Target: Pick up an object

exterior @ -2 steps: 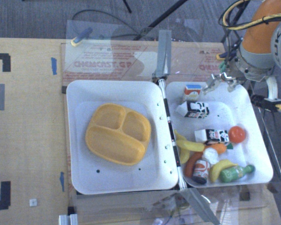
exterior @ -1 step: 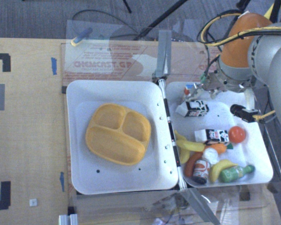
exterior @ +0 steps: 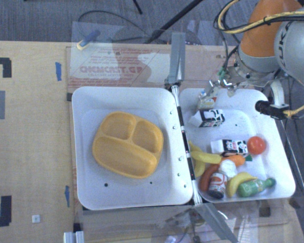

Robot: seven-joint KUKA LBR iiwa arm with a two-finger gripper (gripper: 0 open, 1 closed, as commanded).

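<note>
The gripper (exterior: pixel 216 87) hangs over the far rim of the right bin (exterior: pixel 282 151), at about twelve o'clock of that bin's floor, with the grey and orange arm (exterior: pixel 271 27) behind it at two o'clock. Its tip is a small metallic cluster, and whether it is spread or closed cannot be told from this height; nothing can be made out in its grasp.

Just below it, at six o'clock and very near, lies a small milk carton (exterior: pixel 209 117), white with black cow patches, tipped on its side. A second carton (exterior: pixel 230 146) of the same black-and-white pattern lies further on at five o'clock, near a red tomato (exterior: pixel 257 145) to its right.

Further out, at the near end of the bin, the toy foods crowd together: a yellow banana (exterior: pixel 205 157) against the left wall, an orange carrot (exterior: pixel 235 160), a red sausage (exterior: pixel 207 176), a small bottle with a white cap (exterior: pixel 221 178), a second banana (exterior: pixel 237 183) and a green bottle (exterior: pixel 256 187) lying flat at the near right corner.

At eight o'clock from the gripper, well apart, the left bin (exterior: pixel 86 135) holds a yellow divided plate (exterior: pixel 127 144), face down near its middle.
</note>
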